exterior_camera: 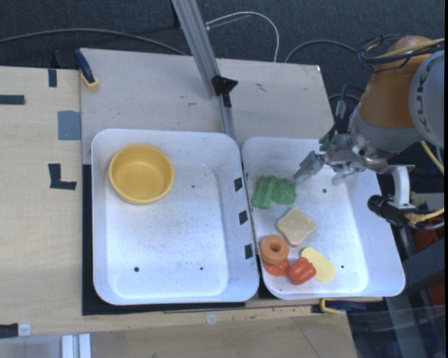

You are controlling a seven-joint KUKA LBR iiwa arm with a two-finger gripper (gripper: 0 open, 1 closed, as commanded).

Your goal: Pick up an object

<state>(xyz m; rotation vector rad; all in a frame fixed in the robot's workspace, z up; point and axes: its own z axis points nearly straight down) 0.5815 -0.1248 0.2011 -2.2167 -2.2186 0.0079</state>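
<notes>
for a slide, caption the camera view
Pincer over right bin near green toy; yellow bowl in left bin.

A single fixed camera looks down at a slant on the bench (30, 200) from above, far enough back to frame both white bins: the left bin (164, 274) and the right bin (373, 259). The arm (396, 103) enters from the right.
</notes>
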